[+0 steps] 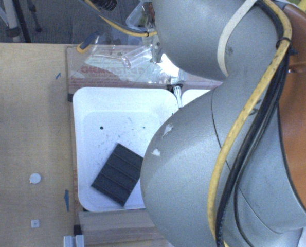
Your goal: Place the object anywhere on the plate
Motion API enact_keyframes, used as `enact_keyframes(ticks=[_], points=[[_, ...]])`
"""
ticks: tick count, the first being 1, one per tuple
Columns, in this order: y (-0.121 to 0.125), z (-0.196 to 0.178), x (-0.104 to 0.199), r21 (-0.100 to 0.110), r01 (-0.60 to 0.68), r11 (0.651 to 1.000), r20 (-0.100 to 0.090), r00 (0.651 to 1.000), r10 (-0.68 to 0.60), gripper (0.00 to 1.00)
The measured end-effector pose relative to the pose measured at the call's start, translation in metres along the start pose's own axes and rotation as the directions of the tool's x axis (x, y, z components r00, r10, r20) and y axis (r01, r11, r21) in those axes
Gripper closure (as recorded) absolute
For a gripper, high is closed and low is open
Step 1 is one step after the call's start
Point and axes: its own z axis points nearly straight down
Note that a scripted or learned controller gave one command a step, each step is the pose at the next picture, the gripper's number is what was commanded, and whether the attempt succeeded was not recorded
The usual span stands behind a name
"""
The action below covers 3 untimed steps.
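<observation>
A dark grey ribbed rectangular block lies tilted on the floor of the left white bin, near its front edge. The grey arm with its yellow cable crosses the right half of the view and hides the right bin almost entirely, apart from a small white corner. The arm's bulk covers whatever lies beneath it, including the gripper end.
A wooden bench top spreads to the left of the bin. Clear plastic wrapping lies behind the bins. A small white disc rests on the bench at the left.
</observation>
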Motion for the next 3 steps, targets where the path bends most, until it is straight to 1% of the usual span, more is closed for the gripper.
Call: enact_keyframes(ticks=[1,2,3], points=[[0.002,-0.009,0.001,0.0,-0.003,1.0,-0.001,1.0,0.003,1.0],[0.103,-0.002,-0.015,0.002,0.178,0.984,0.009,0.984,-0.178,1.0],[0.025,-0.002,-0.003,0.004,0.512,0.859,0.007,0.859,-0.512,1.0]])
